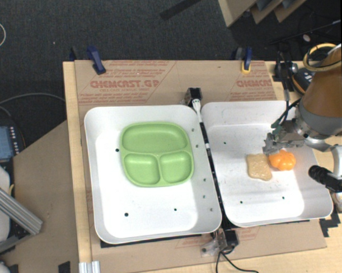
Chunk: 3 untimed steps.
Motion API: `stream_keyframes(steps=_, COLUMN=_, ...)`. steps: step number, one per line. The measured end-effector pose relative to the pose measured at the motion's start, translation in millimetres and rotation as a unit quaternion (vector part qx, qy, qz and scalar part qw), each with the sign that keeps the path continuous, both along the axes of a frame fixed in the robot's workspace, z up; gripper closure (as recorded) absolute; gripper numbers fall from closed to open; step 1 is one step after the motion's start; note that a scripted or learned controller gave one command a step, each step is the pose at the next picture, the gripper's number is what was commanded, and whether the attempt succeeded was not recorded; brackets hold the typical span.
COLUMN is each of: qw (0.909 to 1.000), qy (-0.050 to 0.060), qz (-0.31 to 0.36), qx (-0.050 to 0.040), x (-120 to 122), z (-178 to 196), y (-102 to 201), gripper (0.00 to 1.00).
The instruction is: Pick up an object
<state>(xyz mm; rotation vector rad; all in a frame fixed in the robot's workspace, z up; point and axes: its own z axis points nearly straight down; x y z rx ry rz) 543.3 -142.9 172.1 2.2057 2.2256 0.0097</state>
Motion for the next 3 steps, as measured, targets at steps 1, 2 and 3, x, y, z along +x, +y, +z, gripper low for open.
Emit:
stream_keyframes(steps=1, qw=1.0000, qy=0.009, qz=-0.003, qx=0.0028, x=-48.5, z=-28.4, y=51.6, gripper=1.00)
stream_keyframes(steps=2, qw=1.0000, qy=0.002, qz=0.000, qx=0.0019, x=-33.8, z=14.9, y=121.5, gripper=1.00)
stream_keyframes(steps=3, qw=1.0000, qy=0.003, qz=0.004, qx=0.0042, x=-32.0, z=52.7, y=261.1, gripper=1.00)
